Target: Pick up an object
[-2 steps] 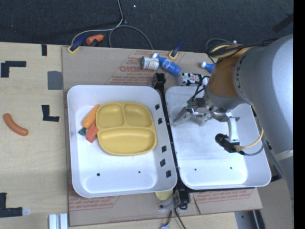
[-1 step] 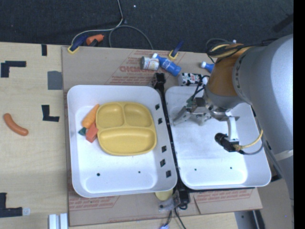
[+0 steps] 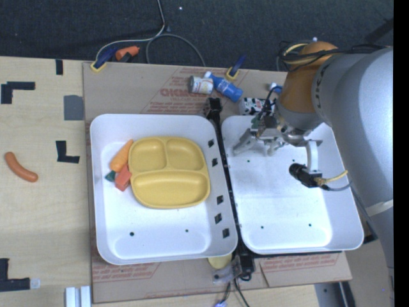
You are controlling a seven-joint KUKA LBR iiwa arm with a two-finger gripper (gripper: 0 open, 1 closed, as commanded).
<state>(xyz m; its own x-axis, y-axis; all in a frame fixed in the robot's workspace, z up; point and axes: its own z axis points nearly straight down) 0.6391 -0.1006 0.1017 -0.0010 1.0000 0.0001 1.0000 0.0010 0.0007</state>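
A yellow divided plate (image 3: 169, 172) lies in the left bin (image 3: 108, 235), an orange carrot-like toy (image 3: 119, 157) touching its left edge. In the right bin (image 3: 307, 229), the gripper (image 3: 257, 141) hangs low, fingers apart, gripping nothing.

Yellow divided plate (image 3: 169, 171) in white left bin (image 3: 105, 235); orange carrot-shaped piece (image 3: 120, 156) and red-and-green bit (image 3: 121, 180) at its 9 o'clock. White right bin (image 3: 307, 235). Grey arm (image 3: 364, 114), orange band (image 3: 300, 88). Orange sausage-shaped toy (image 3: 21, 167) on pale wood bench (image 3: 38, 235). Blue-and-white item (image 3: 217, 85) on brown cardboard (image 3: 166, 88).
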